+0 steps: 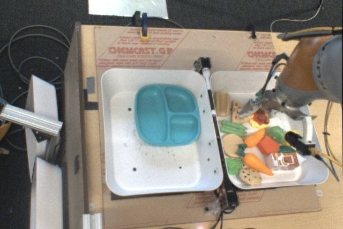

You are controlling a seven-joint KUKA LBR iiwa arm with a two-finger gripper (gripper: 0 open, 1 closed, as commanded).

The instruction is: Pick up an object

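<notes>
you're looking down on two white bins side by side. the left bin (pixel 123 169) holds a teal divided plate (pixel 166 115), lying flat near its middle. the right bin (pixel 316 171) is crowded with toy food: a carrot (pixel 257 163) near the front, a second orange carrot piece (pixel 255 138) above it, a green pea pod (pixel 233 128), a cookie (pixel 250 175), a small milk carton (pixel 284 160), a tan round slice (pixel 232 144), and a small red piece (pixel 261 117). the arm comes in from the right with its gripper (pixel 252 107) low over the back of the right bin, just beside the red piece. nothing sits visibly between the tips, and how far they're spread you cannot tell.
</notes>
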